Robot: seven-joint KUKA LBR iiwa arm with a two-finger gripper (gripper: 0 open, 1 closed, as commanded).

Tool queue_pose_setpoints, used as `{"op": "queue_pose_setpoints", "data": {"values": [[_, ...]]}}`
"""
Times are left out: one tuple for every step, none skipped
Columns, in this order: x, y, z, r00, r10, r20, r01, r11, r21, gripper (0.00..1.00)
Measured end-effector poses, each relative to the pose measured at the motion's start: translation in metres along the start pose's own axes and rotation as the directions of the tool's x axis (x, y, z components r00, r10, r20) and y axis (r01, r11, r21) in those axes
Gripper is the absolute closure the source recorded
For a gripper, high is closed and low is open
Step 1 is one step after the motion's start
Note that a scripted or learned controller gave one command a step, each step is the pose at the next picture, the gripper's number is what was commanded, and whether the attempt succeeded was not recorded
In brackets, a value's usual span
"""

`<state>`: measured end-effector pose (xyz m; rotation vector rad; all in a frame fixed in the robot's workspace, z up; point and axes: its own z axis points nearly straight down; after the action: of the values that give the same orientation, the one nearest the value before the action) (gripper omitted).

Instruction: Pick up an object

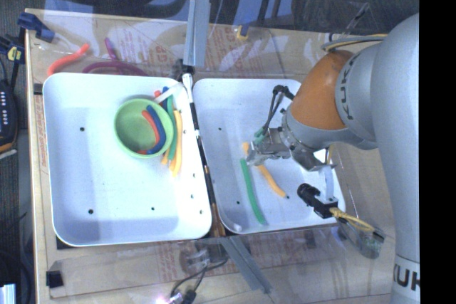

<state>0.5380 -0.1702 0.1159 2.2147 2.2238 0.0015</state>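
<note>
**Entry: single-arm pick, right bin**

- Bench: pale top carrying two shallow white bins side by side.
- Left bin, left half of frame: holds a green bowl with red and blue curved strips inside. Yellow sticks lie against the bowl's right side.
- Right bin, centre right of frame: holds a long green strip running down towards the bin's lower edge. A yellow-orange piece lies just beside it, to its right.
- Arm: enters from the right of the frame, wrist bent down over the middle of the right bin.
- Pincer: low in the right bin, just above the upper ends of the green strip and the yellow-orange piece. Whether it is wide or narrow cannot be told from this slant. Nothing can be seen in its grip.
- Off-bin items, upper left of frame: an orange piece and a magenta loop on the bench behind the left bin.

**Step in hand (judged):** final approach or grasp attempt at the upper end of the strip and piece; no lift is evident.

**Next move calls for (judged):** closing squarely on one thin item, not both, then a straight rise. Either could slip, being flat and slender against the bin floor.
</note>
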Motion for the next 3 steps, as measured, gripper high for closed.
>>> {"op": "queue_pose_setpoints", "data": {"values": [[0.0,0.0,0.0,1.0,0.0,0.0,0.0,1.0,0.0,0.0],[-0.003,-0.003,0.024,1.0,-0.031,-0.001,0.031,1.0,0.005,0.0],[-0.005,-0.003,0.011,0.999,-0.032,0.003,0.032,0.999,0.004,1.0]]}}
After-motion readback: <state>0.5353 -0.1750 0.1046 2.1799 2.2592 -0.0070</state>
